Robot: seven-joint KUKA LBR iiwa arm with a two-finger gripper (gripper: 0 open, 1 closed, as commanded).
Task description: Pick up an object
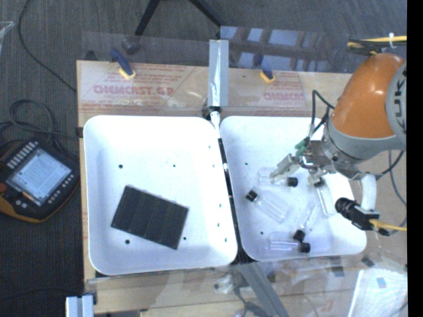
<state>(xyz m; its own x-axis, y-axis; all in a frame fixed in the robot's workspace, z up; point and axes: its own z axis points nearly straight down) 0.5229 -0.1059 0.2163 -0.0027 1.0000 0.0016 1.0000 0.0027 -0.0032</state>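
Currently pincer [295, 166] low in right bin [251, 134], fingers spread wide, nothing between them, poised over clear vials [272, 207] scattered on bin floor. Likely lining up grasp. Black slab [149, 216] flat in left bin [132, 131], well apart.

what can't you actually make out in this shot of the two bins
- Claw: in the camera view it hangs over the right bin, too small and cluttered to tell whether it is open or shut, or touching anything.
- Clear vials: transparent against the white floor, so their count and outlines are uncertain.
- Arm: cut off by the right edge, and it hides the bin's far right corner.
- Black panel in the left bin: surface detail too small to identify.
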